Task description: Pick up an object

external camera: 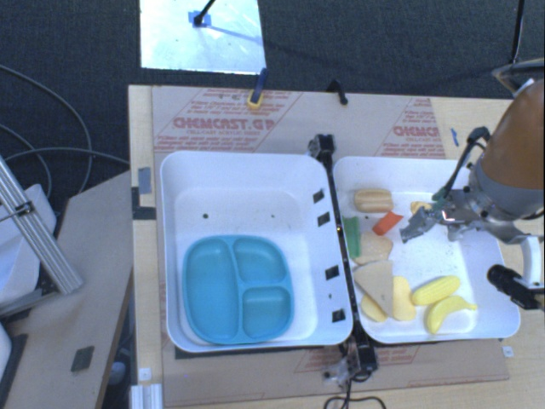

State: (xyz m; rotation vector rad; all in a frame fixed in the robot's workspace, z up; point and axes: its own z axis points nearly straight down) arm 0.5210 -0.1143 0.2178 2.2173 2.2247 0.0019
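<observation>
we are still in the approach: our gripper (419,227), right of frame centre, hangs over the right bin (502,318) just beside the orange piece (387,222); whether its pincer is apart we cannot tell. next we must descend onto it.

Arm (519,156) ran off the right edge, upper links cut off. Gripper (415,228) was a blurry grey mass, finger state unreadable. Small yellow piece (420,206) half hidden behind it, type unclear. Right bin (502,322) far wall partly covered by the arm. Green item (351,237) was tucked against the bin divider, too small to identify
</observation>
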